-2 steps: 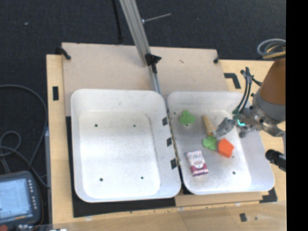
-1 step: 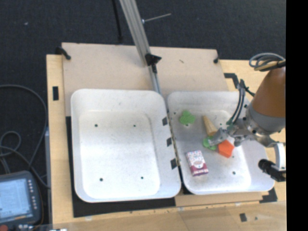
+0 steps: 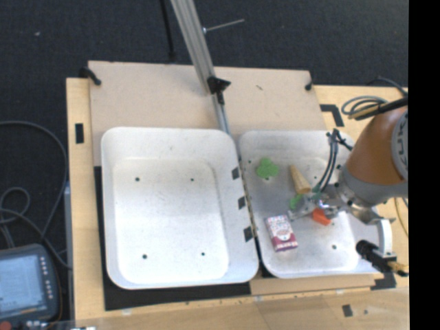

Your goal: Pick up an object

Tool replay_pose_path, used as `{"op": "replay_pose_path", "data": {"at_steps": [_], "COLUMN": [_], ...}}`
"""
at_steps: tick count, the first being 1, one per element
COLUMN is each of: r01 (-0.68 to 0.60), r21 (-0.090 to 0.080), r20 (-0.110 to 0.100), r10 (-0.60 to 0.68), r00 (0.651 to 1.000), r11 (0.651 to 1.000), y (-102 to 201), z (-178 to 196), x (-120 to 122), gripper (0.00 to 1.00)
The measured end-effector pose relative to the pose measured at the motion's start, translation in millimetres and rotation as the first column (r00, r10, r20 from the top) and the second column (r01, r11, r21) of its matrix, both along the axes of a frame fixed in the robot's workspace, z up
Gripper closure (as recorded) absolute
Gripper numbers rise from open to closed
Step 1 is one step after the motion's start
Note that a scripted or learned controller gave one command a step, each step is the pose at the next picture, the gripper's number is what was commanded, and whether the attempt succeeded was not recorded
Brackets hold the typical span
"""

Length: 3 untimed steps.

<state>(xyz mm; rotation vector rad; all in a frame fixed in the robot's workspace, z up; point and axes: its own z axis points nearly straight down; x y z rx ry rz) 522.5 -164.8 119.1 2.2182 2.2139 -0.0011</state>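
Two white bins; the right one holds two green pieces, one tan cone, one orange piece, one pink box.

Green lump, tan cone, orange piece, pink carton

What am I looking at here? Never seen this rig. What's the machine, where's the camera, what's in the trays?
It is one picture from a single fixed camera above a bench, looking down at a slant. The grey robot arm with an orange band reaches in from the right; its two-finger claw is low in the right shallow white bin. Whether the claw is gripping anything cannot be told from here.

In that right bin lie a green crumpled soft piece, a tan cone-shaped piece, a small green piece and a small orange-red piece close by the claw, and a pink and white small box.

The left shallow white bin sits beside it. A slanted metal rail rises behind the bins.
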Motion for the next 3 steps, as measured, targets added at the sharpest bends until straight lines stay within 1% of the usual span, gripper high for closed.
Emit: {"op": "replay_pose_path", "data": {"at_steps": [1,2,3], "r01": [0.004,0.007,-0.005], "r21": [-0.004,-0.004,0.003], "r20": [0.008,0.017,0.004], "r10": [-0.004,-0.007,0.005], "r00": [1.000,1.000,1.000], "r11": [1.000,1.000,1.000], "y": [-5.4,-6.0,-10.4], "z": [-12.1,1.2,64.8], "x": [3.4,6.2,12.7], "gripper": [0.00,1.00,1.00]}}
